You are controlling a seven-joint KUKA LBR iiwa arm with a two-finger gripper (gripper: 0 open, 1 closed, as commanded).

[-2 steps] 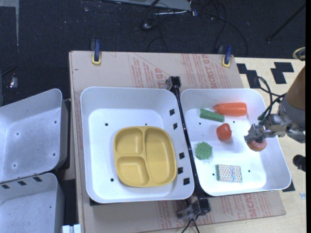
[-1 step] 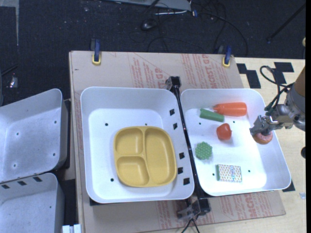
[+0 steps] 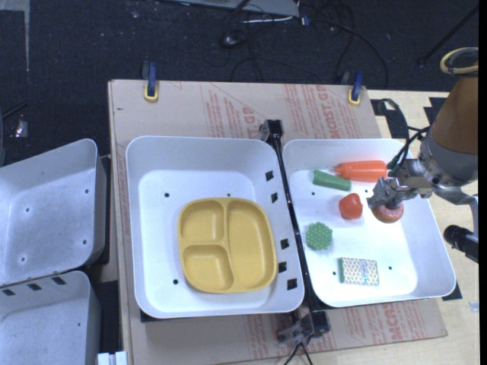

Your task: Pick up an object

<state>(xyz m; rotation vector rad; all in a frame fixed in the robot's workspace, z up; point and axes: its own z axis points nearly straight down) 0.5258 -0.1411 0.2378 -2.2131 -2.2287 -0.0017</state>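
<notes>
Below, two white bins [image 3: 144,173] top cardboard [image 3: 198,105].

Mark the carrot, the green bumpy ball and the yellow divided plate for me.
carrot [image 3: 362,170], camera view, middle of its orange body.
green bumpy ball [image 3: 319,236], camera view, centre of its top.
yellow divided plate [image 3: 227,245], camera view, the ridge where its three compartments meet.

We count two white bins [image 3: 144,204], one yellow plate [image 3: 227,245], one carrot [image 3: 361,170], one green block [image 3: 331,179], one red tomato [image 3: 350,206], one green ball [image 3: 319,236], one sponge [image 3: 359,271].
</notes>
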